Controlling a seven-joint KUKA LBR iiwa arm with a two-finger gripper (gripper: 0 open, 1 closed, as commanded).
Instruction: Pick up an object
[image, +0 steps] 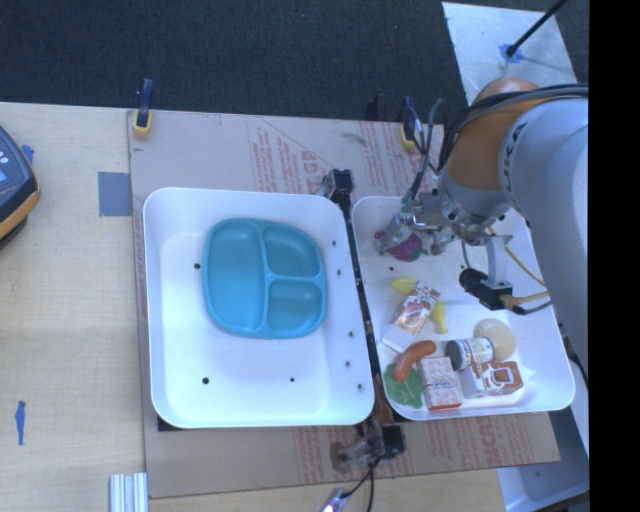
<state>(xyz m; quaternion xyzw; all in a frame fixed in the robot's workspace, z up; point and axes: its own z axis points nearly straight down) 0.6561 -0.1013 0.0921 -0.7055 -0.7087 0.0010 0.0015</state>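
Note:
My gripper (412, 236) hangs low over the far left corner of the right bin (540, 300), directly over a purple toy (402, 249) that lies partly hidden beneath it. The grey arm with its orange band (495, 110) comes in from the right. Closer to the front lie a yellow piece (403, 286), a printed snack packet (415, 312), a red sausage (413, 360), a green piece (398, 388), a small red-and-white box (440, 384), a can (470, 353), a cream round piece (495, 336) and an orange carton (502, 378).
The left bin (175, 330) holds a blue divided plate (265, 277). A black cable clip (484, 288) hangs from the arm over the right bin. A yellow-and-grey device (15, 190) sits at the bench's left edge. Clamps (143, 118) stand at the cardboard's far corners.

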